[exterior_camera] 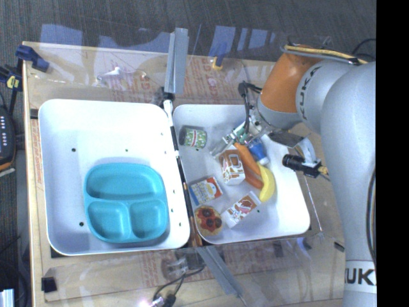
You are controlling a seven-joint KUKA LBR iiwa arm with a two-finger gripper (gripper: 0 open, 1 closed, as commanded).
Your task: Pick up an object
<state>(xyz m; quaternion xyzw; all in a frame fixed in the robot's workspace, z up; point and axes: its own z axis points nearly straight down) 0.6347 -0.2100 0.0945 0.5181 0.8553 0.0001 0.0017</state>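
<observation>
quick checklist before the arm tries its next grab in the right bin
1. Gripper over the right bin, not the left: ok.
2. A target close below it: ok, the carrot and banana lie just beside it.
3. Target free of neighbours: not ok, carrot, banana and a small carton are bunched together.
4. Something already between the fingers: cannot tell.
5. Finger opening: cannot tell.
6. Blue divided tray in the left bin, out of the way: ok.

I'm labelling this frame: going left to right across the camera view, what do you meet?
Blue divided tray → green can → pizza slice toy → small carton → banana → grey arm.
</observation>
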